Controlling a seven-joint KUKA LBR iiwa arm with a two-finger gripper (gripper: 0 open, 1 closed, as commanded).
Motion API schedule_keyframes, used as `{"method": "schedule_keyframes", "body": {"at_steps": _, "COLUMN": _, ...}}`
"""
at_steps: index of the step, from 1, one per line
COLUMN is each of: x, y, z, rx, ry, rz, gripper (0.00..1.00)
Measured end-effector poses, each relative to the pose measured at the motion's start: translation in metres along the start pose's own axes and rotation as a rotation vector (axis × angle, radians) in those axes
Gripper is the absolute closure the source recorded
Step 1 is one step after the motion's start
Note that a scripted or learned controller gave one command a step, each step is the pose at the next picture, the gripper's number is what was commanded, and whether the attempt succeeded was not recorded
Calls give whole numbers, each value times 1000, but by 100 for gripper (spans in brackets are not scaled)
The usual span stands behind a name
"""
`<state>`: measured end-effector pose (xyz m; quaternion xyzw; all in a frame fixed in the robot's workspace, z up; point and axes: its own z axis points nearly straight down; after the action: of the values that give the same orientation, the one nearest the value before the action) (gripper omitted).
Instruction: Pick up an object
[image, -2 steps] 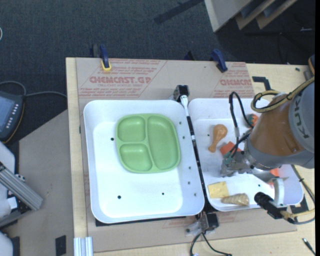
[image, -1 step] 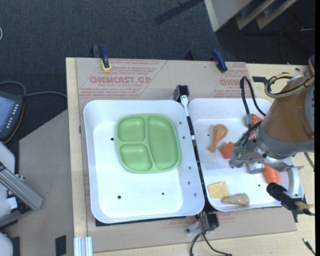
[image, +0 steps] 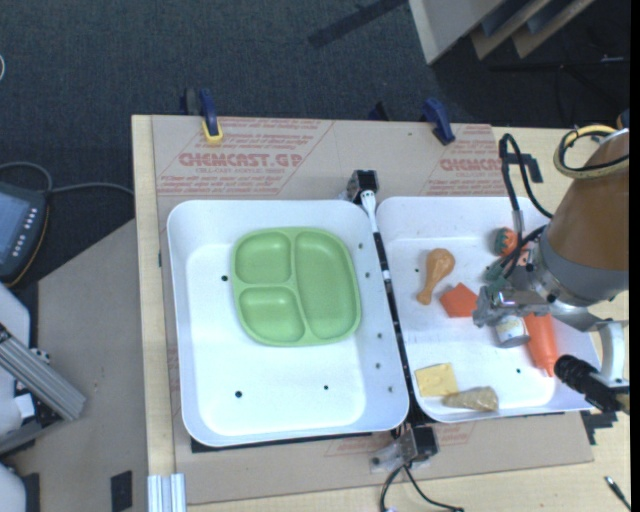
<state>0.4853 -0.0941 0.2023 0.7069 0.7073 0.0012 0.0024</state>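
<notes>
My gripper (image: 506, 322) hangs low over the middle of the right bin (image: 400, 215), with the grey arm and its orange band rising to the right. Just left of the gripper lies a red-orange block (image: 458, 300), touching or nearly touching it. Up and left of the block rests a tan toy drumstick (image: 434, 271). An orange carrot (image: 541, 341) sits immediately to the gripper's right, partly under the wrist. Along the front wall of this bin are a yellow cheese wedge (image: 435, 379) and a tan bread-like piece (image: 472, 400). The arm half hides a small orange and green item (image: 501, 240) at the back.
The left bin (image: 200, 390) holds a green divided plate (image: 296, 286) toward its back. A black ridge (image: 383, 285) separates the two bins. Black cables (image: 515, 180) run along the arm above the right bin's far corner. Blue clamps (image: 209, 113) hold the cardboard base at the back edge.
</notes>
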Motion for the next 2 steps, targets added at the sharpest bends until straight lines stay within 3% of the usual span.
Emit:
{"method": "schedule_keyframes", "body": {"at_steps": 1, "x": 0, "y": 1, "z": -24, "rx": 0, "ry": 0, "rz": -1, "gripper": 100}}
{"method": "schedule_keyframes", "body": {"at_steps": 2, "x": 53, "y": 34, "z": -17, "rx": 1, "ry": 2, "rz": -6, "gripper": 100}}
